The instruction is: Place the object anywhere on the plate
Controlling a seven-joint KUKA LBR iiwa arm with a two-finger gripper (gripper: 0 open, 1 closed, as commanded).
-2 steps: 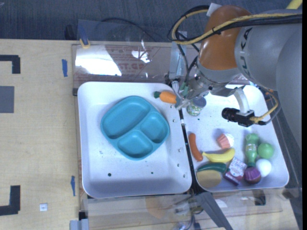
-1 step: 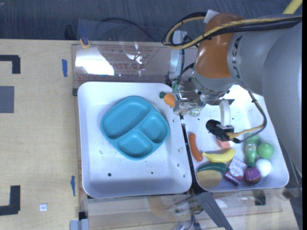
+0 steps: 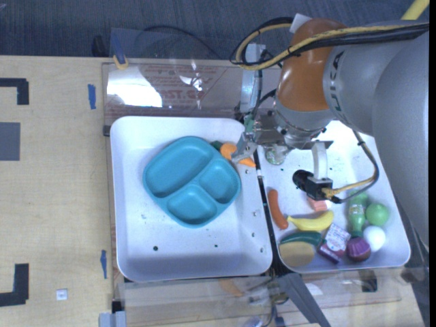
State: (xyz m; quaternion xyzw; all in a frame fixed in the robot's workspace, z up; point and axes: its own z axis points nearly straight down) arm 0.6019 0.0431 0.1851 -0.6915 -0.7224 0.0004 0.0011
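White bins (no legible labels).

A single camera hangs fixed above the bench and looks down at a slant, near enough that the two white bins fill most of its sight. The left bin sits near the middle, the right bin toward the right edge. The arm comes in from the upper right, close under the lens.

Robotics lab bench: pale plywood benchtop with black tape markers, two shallow white plastic bins side by side, grey KUKA arm, dangling black-and-yellow cables.
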